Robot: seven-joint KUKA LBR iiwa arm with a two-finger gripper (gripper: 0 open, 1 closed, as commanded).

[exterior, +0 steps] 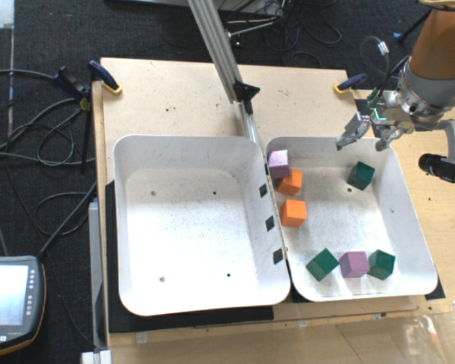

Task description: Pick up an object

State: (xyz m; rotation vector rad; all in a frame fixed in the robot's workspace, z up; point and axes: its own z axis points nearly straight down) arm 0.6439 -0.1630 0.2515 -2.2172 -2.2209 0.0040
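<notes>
I see the arm (pixel 438 48) coming in from the right, its orange band high near the upper corner and the grey wrist angled down and leftward toward the right bin (pixel 409 203). The gripper (pixel 368 136) hangs over that bin's far right corner, above the rim, with its two fingers splayed apart and nothing between them.

Taking the right bin as my landmark: a green cube (pixel 360 175) sits inside it near the far right wall, just below the gripper and closest to it. Against the bin's left wall, at the far end, a purple cube (pixel 278 159) touches an orange cube (pixel 290 181) just nearer to me; a second orange cube (pixel 293 212) lies a little further along that same wall. Along the bin's near edge three cubes stand in a row: a green one (pixel 322 265), a purple one (pixel 354 264) and another green one (pixel 381 264), the last two touching.

The left bin (pixel 129 203) adjoins the right bin's left wall.
</notes>
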